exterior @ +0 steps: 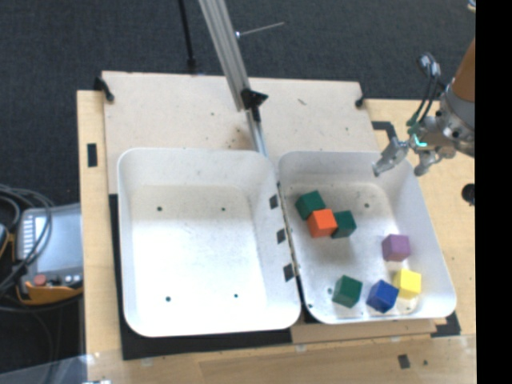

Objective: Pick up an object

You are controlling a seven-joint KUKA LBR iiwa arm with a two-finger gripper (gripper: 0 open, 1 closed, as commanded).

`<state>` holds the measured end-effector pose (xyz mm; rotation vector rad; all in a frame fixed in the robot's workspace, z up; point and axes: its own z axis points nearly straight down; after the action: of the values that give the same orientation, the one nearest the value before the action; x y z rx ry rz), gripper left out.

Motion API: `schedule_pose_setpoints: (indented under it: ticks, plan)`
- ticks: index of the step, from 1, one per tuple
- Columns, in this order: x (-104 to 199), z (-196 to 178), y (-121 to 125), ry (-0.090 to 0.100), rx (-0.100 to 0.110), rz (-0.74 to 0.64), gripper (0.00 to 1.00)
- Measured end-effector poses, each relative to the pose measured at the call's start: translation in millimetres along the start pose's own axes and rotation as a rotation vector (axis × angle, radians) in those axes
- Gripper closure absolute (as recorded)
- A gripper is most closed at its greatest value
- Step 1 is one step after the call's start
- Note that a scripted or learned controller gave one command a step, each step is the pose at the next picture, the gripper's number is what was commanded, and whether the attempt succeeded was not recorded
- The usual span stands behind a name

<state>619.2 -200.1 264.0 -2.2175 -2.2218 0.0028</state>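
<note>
The right bin (432, 238) holds several small blocks. A green block (310, 205), an orange block (322, 222) and a dark green block (344, 224) cluster together near its middle left. A purple block (395, 246) lies by the right wall. A yellow block (409, 282), a blue block (382, 295) and another green block (347, 290) sit along the near edge. My gripper (406, 163) hangs over the bin's far right corner, open, with nothing between its fingers. It is well apart from all the blocks.
The left bin (128, 214) stands beside the right one. A slanted metal post (228, 46) rises from the back of the bench to where the bins meet. A grey device with cables (40, 246) sits off the bench's left side.
</note>
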Motion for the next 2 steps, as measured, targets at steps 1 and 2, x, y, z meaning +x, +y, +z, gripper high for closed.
schedule_pose_setpoints:
  ticks: [1, 2]
  plan:
    - [-0.5, -2.7, 0.6, -0.003, -0.004, -0.002, 0.0]
    - [-10.5, 44.8, 3.7, -0.003, 0.0, 0.003, 0.0]
